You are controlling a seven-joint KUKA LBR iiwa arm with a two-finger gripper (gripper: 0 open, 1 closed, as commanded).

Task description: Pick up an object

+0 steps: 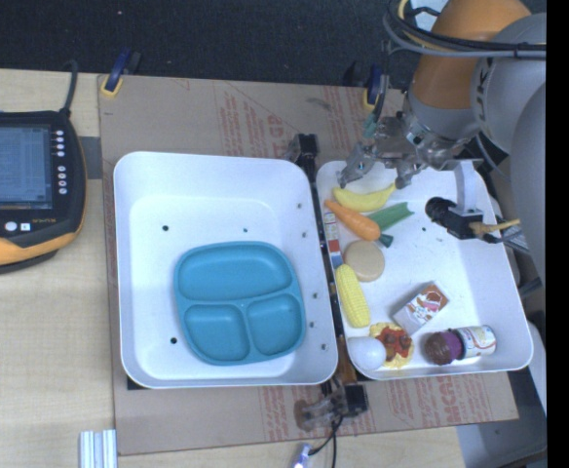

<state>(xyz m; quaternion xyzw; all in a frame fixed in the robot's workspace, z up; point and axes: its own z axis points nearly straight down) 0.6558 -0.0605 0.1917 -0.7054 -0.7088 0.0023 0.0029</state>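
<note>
yellow banana point(365, 200) in the right bin point(494, 291), at its far left corner, short and curved, plain yellow skin. long axis runs left-right across the view, both ends curling up toward the far rim, right end a bit higher. gripper point(375, 175) sits right over it, fingers apart, one tip near each end of the banana; cannot tell if they touch it, nothing clamped between them.

just in front of the banana: orange carrot point(353, 220) with green top point(394, 216), lying slantwise, touching or nearly touching the banana. nearer still: beige round disc point(365, 260), corn cob point(353, 295) along the left wall, small carton point(420, 307), white egg point(367, 352), red-yellow item point(394, 342), dark-capped bottle point(457, 344) on its side.

left bin point(148, 203) holds a blue divided plate point(238, 300). both bins white, shallow, side by side on a brown cardboard sheet point(216, 115) over a pale wood bench point(41, 359). teach pendant point(17, 178) with lit screen at the left. dark floor behind.
</note>
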